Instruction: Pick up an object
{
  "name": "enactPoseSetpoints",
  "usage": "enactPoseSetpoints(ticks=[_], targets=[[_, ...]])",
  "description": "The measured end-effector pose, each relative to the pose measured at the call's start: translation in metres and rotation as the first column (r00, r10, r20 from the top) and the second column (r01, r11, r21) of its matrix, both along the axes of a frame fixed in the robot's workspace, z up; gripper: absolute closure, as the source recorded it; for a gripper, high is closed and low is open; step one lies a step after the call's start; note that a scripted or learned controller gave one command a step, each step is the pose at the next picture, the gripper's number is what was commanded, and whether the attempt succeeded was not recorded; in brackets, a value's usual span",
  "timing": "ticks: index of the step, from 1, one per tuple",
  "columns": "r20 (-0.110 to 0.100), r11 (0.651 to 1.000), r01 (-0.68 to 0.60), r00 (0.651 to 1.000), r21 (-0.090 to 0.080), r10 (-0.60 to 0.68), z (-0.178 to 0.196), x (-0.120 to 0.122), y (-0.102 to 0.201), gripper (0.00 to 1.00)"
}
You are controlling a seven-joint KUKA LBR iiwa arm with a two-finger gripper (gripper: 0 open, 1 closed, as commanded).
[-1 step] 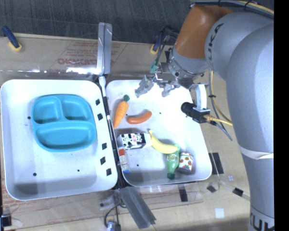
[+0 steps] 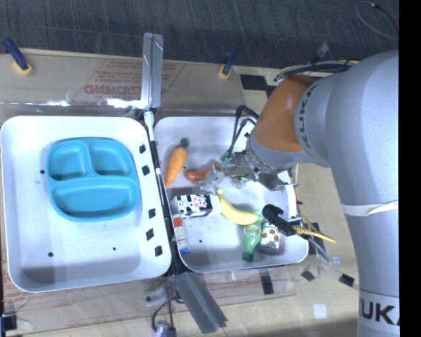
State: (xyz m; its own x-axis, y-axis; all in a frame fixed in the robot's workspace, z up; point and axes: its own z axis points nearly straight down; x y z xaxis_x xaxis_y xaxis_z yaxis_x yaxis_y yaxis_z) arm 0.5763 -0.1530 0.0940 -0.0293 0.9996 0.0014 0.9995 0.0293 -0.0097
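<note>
My gripper [image 2: 223, 170] reaches down into the right bin [image 2: 203, 128], near its middle. Its tip is right beside a small red-brown sausage-shaped object [image 2: 196, 175], on that object's right end; I cannot see whether they touch. An orange carrot [image 2: 175, 164] with a green top lies just left of it. A yellow banana [image 2: 236, 213] lies in front of the gripper. A black-and-white spotted box [image 2: 193, 203] sits left of the banana. A green bottle [image 2: 250, 240] and a small red-and-white box [image 2: 271, 239] lie at the bin's front right.
The left bin [image 2: 28, 209] holds a blue divided plate [image 2: 94, 177]. A ridge with black clips [image 2: 153, 188] separates the two bins. The arm's orange band [image 2: 284, 121] and grey body hang over the right bin's right side.
</note>
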Motion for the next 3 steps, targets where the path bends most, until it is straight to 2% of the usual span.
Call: enactPoseSetpoints(ticks=[1,2,3], targets=[[0.001,0.969,-0.247,0.969,0.004,0.247,-0.006,-0.054,-0.023,0.0],[-0.003,0.968,-0.251,0.968,0.007,0.251,0.001,-0.055,-0.023,1.0],[0.003,0.978,-0.21,0.978,0.004,0.21,-0.005,-0.067,-0.052,1.0]])
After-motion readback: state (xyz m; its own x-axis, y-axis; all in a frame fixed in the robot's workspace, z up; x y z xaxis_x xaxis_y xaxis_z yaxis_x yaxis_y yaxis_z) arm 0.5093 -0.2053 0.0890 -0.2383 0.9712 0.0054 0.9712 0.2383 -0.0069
